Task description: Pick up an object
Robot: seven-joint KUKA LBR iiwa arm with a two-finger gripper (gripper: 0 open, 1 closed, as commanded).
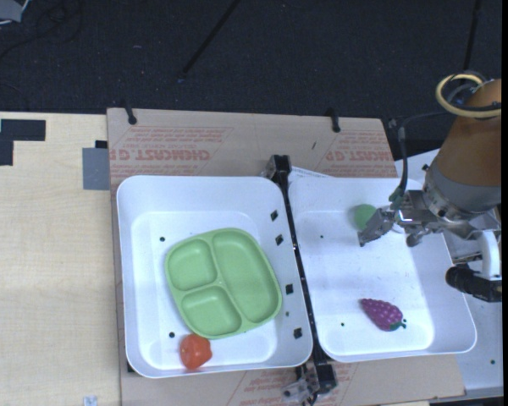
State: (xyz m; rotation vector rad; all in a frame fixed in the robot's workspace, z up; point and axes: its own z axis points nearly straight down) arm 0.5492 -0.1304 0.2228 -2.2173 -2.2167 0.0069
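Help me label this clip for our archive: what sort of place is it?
Probably a robotics lab test bench: a robot arm reaches over two white bins taped onto cardboard, which hold toy items like a green divided plate and purple grapes, with cables on dark floor behind.

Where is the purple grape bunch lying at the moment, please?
The purple grape bunch lies in the right bin, near its front edge, below the gripper and the small green object at the back.
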